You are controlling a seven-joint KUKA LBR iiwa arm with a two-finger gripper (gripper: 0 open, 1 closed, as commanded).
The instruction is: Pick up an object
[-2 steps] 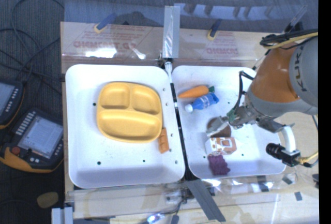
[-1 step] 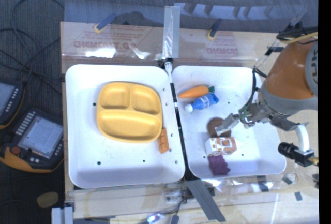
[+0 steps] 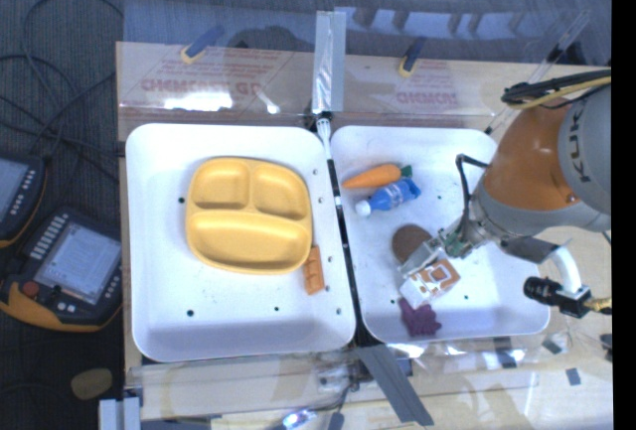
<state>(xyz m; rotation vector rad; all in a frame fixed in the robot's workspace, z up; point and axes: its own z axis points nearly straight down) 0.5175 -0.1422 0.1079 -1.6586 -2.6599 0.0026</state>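
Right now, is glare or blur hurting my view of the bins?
Camera view: glare streaks the clear panels behind the bins and the front edge; the white bins are bright but readable; the carrot, bottle and yellow tray look sharp; the claw area is cluttered and softer.

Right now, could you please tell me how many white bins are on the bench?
2: the left white bin holding a yellow divided plate, and the right white bin where the gripper works.
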